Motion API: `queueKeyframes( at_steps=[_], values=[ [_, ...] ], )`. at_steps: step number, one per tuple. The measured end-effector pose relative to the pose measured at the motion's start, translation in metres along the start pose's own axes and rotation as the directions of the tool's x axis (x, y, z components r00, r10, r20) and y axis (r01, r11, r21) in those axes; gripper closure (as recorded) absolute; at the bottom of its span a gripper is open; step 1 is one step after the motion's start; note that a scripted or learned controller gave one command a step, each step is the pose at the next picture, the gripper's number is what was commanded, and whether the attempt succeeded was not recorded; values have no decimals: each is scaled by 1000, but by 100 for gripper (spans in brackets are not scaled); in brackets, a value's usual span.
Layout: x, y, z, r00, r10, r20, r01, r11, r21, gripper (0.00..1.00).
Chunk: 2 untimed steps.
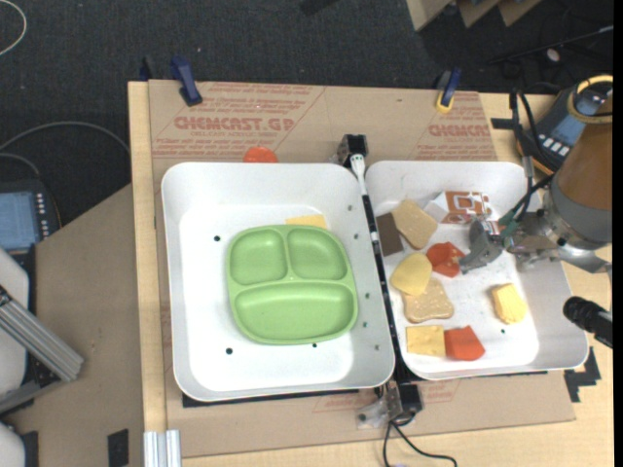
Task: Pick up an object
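Nearest to us, along the bottom rim of the right bin (545, 358), we see a red block (463, 343) with a flat orange-yellow cheese square (424, 340) just beside it. Just behind those lies a tan bread-shaped slice (429, 305), and off toward the arm side a small yellow block (508, 303) sits apart from the rest. In the left bin (185, 261) a green divided plate (290, 284) takes up the middle, with a pale yellow piece (308, 222) peeking out at its far edge.

Moving farther back in the right bin, a pale yellow rounded piece (411, 273) touches the bread slice, and a red tomato-like piece (444, 258) lies just beyond it. The gripper (479, 251) hangs right beside that red piece, low over the bin floor, reaching in from the arm (589, 188). Nothing sits between its fingers that we can make out, and we cannot tell whether they are spread or closed.

Farther still are a tan wedge (416, 224), a dark brown block (387, 233) against the bin's inner wall, and a white card with a red print (466, 203).

We judge that the pick is at the approach stage, with the red tomato-like piece the likeliest target. The next move calls for centring over it, descending, and closing without nudging its pale yellow neighbour.
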<state>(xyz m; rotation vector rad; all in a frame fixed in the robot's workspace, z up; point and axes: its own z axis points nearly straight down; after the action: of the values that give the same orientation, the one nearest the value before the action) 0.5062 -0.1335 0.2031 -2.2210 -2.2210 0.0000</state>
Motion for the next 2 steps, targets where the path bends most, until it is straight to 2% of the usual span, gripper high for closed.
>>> queueKeyframes(
  at_steps=[1, 2],
  values=[
    [-21, 50, 111, 1000, 1, -4, -1, 1000, 1, 0],
    [-13, 91, 114, 1000, -1, 1, 1, 1000, -4, 0]
  ],
)
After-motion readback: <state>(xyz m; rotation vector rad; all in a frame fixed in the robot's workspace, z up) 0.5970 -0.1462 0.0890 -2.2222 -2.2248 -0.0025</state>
